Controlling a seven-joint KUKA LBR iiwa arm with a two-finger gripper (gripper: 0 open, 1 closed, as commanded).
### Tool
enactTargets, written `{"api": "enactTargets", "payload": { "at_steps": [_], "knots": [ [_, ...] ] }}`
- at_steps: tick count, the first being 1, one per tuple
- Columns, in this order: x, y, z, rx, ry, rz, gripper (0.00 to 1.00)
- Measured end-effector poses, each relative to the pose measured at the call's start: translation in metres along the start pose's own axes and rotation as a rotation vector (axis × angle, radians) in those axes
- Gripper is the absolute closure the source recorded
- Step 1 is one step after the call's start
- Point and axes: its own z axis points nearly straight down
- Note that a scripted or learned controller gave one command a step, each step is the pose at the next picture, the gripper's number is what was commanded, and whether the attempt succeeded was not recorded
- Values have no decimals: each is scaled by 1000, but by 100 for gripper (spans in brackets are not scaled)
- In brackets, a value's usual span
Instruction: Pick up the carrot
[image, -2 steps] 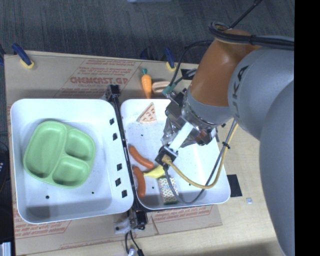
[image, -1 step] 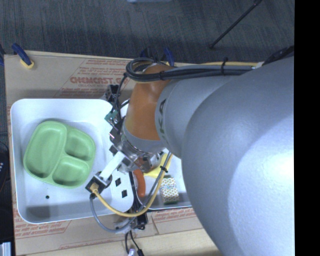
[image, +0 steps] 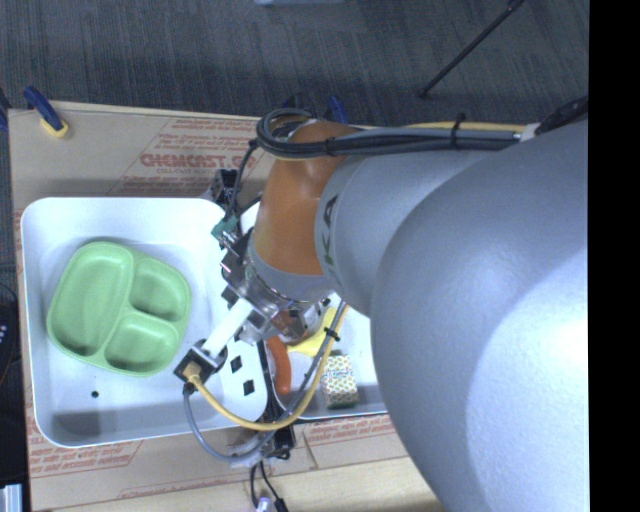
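You are looking down past the grey arm (image: 470, 300), which is filling much of the right side and hanging over the right bin (image: 365, 400), hiding most of it. Its orange band (image: 290, 220) is sitting just above the wrist, with cables looping around it. The left bin (image: 40, 300) is holding a green divided plate (image: 120, 305), lying well apart from the action.

Under the wrist, the gripper (image: 262, 350) is pointing down toward the near side of the right bin. Whether it is apart or together, you cannot tell from this angle; the wrist body is blocking it.

The carrot (image: 283, 368) is showing as a short orange strip just beside the gripper, near a yellow object (image: 318, 343) and a small patterned block (image: 341, 380). Nothing is showing it clamped.

Judging by its look, you are probably dealing with a light, stiff toy carrot with a smooth, slippery skin and a tapering form. You are likely better off closing across its thicker middle, square to its length, since the narrow end could be squirting out.
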Motion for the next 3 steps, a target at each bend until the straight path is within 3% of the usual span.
{"api": "enactTargets", "payload": {
  "at_steps": [1,2,3],
  "knots": [
    [0,-1,-10,3,-3,-7,100],
    [-26,31,-74,-5,7,226,100],
    [17,-21,9,-4,4,380,100]
  ]
}}
